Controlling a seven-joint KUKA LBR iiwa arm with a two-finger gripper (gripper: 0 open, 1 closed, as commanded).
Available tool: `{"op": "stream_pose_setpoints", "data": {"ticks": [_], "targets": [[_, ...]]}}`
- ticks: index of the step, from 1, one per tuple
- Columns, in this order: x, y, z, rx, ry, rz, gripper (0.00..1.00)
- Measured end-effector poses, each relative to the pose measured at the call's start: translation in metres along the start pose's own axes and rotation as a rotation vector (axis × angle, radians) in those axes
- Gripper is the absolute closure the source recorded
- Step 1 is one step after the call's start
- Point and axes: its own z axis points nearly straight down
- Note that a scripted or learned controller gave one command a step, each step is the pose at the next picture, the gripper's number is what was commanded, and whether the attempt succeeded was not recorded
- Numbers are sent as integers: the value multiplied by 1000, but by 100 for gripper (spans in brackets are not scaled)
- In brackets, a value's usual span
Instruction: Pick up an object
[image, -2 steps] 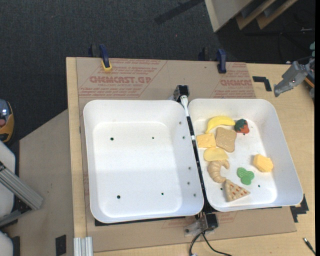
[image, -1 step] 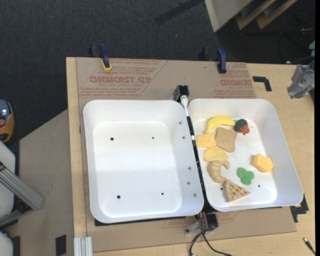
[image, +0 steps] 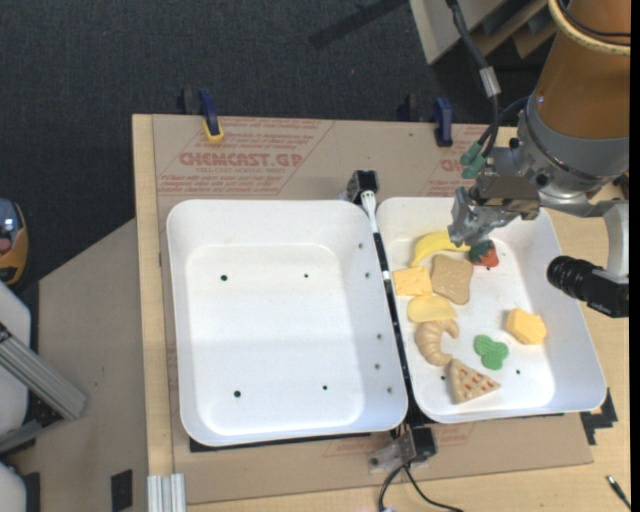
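Overhead, the grey arm with its orange band is seen reaching in from the right, and the two-finger gripper (image: 470, 238) is lowered over the far part of the right shallow white bin (image: 570, 375). Whether the jaws are apart or together cannot be told, since the tips are hidden against the objects beneath them. Just under the gripper lie a curved yellow toy banana (image: 432, 246) and a small red-and-green toy piece (image: 486, 255). Nearer the camera, in the same bin, are found a tan slice of toy bread (image: 452, 279), a yellow wedge (image: 411, 281), a pale croissant shape (image: 434, 344), a green leafy piece (image: 490, 351), a yellow cheese block (image: 526, 326) and a triangular pizza slice (image: 469, 381). The left shallow white bin (image: 190, 300) sits beside it on the brown board surface (image: 160, 180).
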Motion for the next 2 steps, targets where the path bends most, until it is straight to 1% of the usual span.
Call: {"op": "stream_pose_setpoints", "data": {"ticks": [1, 2], "targets": [[50, 2, -147, -29, 2, 5, 100], [85, -31, -4, 5, -5, 7, 100]]}}
